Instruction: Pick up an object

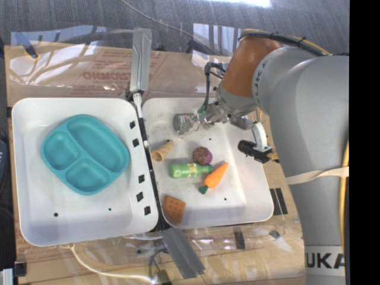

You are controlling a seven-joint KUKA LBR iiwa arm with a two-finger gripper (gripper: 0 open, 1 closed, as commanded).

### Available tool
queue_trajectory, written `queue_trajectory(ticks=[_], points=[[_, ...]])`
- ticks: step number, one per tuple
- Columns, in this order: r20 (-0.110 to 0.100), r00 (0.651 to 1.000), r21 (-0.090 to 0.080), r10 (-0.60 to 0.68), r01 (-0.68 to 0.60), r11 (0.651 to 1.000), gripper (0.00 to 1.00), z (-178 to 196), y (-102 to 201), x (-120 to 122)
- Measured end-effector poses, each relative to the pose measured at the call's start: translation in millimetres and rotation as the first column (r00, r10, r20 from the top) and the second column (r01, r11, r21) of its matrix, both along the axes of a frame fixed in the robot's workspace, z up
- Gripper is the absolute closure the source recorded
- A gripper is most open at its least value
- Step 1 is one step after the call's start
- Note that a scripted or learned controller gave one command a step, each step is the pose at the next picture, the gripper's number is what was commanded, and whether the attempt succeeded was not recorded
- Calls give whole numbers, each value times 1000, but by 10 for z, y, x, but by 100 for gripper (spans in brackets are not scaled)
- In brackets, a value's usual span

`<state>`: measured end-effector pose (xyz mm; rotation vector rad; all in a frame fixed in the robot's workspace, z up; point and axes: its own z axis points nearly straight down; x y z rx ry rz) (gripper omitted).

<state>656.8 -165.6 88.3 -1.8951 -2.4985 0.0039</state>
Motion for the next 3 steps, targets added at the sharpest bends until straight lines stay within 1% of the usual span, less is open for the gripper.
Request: queue_trajectory(ticks=[3], points=[[0, 1000, 0, 0, 0, 1000, 0, 0, 0, 0]])
